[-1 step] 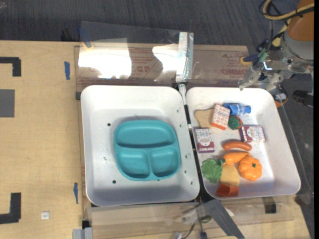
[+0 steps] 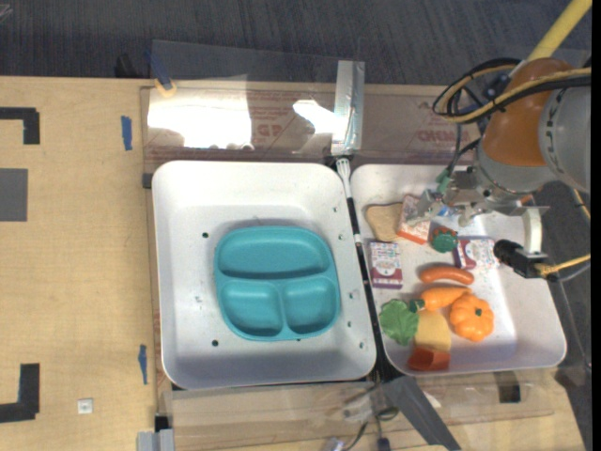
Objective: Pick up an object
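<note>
- Bins sit side by side on the bench; the left bin holds a teal divided tray, lying flat near its middle.
- My arm reaches in from the right, its orange band above the wrist; my gripper hangs over the upper part of the right bin.
- I cannot tell whether my gripper is open or closed (the wrist body hides that part from this slant), and I see nothing clearly held by it.
- Directly beneath and beside my gripper lies a small cluster: a tan bread slice, a white-and-red packet and a green round piece; whether I touch any of them I cannot tell.
- Lower in the same bin: a small purple-and-white carton by the left wall; a second carton to its right; a red-orange sausage between and just below them.
- Nearer the front edge: an orange carrot, an orange pumpkin, a green lettuce piece, a yellow wedge and a red block, all crowded close together.
</note>
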